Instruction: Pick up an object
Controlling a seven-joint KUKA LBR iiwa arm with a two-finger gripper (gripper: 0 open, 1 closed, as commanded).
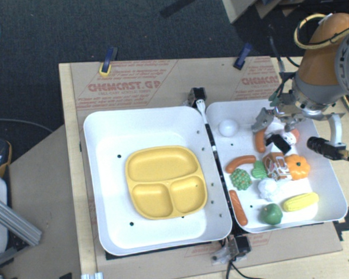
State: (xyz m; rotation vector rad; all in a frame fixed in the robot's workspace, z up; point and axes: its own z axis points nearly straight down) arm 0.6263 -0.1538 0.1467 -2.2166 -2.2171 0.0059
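Camera view, right bin (337, 199): toy food piled toward the middle and near side. Likely target is the cluster under the end effector (279, 136) — a red-orange sausage (260, 141) standing by the fingers, and a black-and-white piece (279, 142) just beside it. Can't tell whether the end effector is apart, together, or clamped on anything; the wrist blocks it. Nearby: another sausage (241, 162), broccoli (241, 179), an orange pepper (299, 167), a white ball (227, 127) set apart toward the far wall. Corn (300, 202), a green lime (271, 214) and a third sausage (238, 207) sit near the front. Left bin (102, 170) holds a yellow divided plate (165, 181). Both on the desk (159, 81).

Risks, my read: items are touching, so a close may catch two pieces or pinch an edge and slip. The round sausage could roll out of the grip.
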